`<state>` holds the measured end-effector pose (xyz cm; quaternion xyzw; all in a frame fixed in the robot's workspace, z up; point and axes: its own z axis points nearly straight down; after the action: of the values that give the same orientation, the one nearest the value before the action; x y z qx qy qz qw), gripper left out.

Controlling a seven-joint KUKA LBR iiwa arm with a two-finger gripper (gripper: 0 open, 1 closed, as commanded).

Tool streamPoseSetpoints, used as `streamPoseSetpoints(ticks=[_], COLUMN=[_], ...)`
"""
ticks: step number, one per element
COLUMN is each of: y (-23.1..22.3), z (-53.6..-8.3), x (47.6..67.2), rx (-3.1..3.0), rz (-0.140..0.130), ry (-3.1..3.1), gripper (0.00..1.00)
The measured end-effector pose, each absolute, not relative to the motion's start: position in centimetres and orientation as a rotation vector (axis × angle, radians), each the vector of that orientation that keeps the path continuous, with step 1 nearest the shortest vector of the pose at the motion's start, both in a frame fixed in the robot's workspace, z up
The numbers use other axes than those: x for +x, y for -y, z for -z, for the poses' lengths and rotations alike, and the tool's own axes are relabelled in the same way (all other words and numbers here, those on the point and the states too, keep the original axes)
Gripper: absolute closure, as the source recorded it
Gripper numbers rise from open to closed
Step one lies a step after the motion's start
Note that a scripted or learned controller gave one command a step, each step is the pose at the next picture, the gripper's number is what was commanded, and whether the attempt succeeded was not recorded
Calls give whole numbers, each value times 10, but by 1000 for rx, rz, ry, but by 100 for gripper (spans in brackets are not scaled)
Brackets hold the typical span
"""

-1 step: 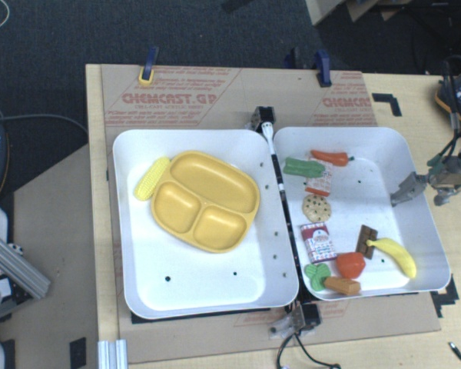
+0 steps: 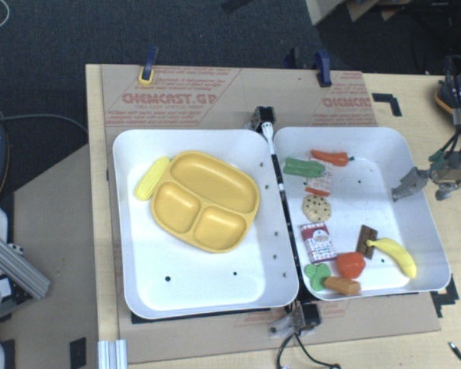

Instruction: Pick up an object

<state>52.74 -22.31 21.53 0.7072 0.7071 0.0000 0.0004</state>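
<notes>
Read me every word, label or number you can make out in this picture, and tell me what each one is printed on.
"CHEMCAST GP": red print, left part of the brown paper-covered board under the bins.
"CHEMCAST": the same print, right part, cut off by the right white bin.
Small red and white packet in that bin: print too small to read.

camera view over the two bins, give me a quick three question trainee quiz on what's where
1. True or false: the yellow plastic corn cob lies in the right white bin.
2. Which toy lies nearest the right bin's front right corner? A. yellow plastic banana B. round chocolate chip cookie C. yellow three-compartment plastic tray
3. Fill in: the gripper is over the ____ edge of the right bin, as seen in the camera view.

Key: 1 false, it lies in the left white bin beside the tray. 2 A. 3 right.
</notes>
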Motion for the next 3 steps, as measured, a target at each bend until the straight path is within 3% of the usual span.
streamPoseSetpoints(ticks=[2, 3], y=[221, 217], z=[-102, -84], x=[517, 518], rx=[2227, 2223], rz=[0, -7], ry=[-2228, -2232], gripper=[0, 0])
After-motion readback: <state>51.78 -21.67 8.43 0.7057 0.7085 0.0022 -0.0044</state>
